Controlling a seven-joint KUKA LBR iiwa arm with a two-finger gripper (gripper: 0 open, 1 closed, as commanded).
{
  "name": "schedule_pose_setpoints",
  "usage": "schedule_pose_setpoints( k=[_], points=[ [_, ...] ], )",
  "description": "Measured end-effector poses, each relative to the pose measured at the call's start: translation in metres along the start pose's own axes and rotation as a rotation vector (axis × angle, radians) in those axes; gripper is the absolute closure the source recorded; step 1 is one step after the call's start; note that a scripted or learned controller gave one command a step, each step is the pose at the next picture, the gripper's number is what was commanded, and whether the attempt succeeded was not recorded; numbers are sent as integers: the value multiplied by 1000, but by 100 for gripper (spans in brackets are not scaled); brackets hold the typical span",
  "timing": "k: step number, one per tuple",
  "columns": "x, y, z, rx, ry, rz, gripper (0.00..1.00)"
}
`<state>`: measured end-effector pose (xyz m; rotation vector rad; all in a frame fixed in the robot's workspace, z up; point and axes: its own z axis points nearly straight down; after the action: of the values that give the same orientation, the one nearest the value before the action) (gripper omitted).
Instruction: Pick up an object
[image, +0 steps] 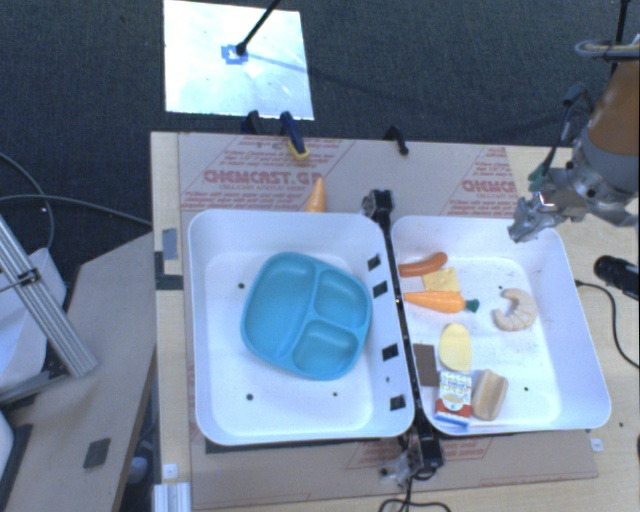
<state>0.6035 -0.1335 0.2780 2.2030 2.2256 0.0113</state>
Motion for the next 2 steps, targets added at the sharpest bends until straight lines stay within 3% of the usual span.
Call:
schedule_pose_setpoints(
  k=[1, 2],
  points=[
    [4, -76, 38, 17, 4, 10, 100],
    [3, -72, 26, 8, 1, 5, 100]
  ],
)
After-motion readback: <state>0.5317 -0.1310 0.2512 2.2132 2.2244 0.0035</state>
